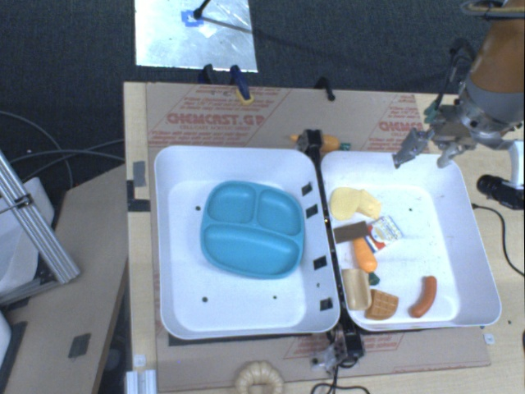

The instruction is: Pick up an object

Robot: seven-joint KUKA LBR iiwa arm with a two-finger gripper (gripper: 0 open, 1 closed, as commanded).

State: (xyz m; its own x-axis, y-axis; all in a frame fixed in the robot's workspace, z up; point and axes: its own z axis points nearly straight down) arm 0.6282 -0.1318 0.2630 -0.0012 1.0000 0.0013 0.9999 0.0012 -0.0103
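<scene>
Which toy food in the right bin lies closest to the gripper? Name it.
The pale yellow piece at the bin's upper left. It lies nearest the gripper; the carrot, waffle and sausage sit further toward the bin's near edge.

blue tray, orange carrot

Robotics lab, bench with clamped white bins, loose cables, aluminium frame, dark carpet

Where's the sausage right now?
In the camera view, the sausage lies in the right bin, near its front right corner, just right of the waffle piece.
</scene>
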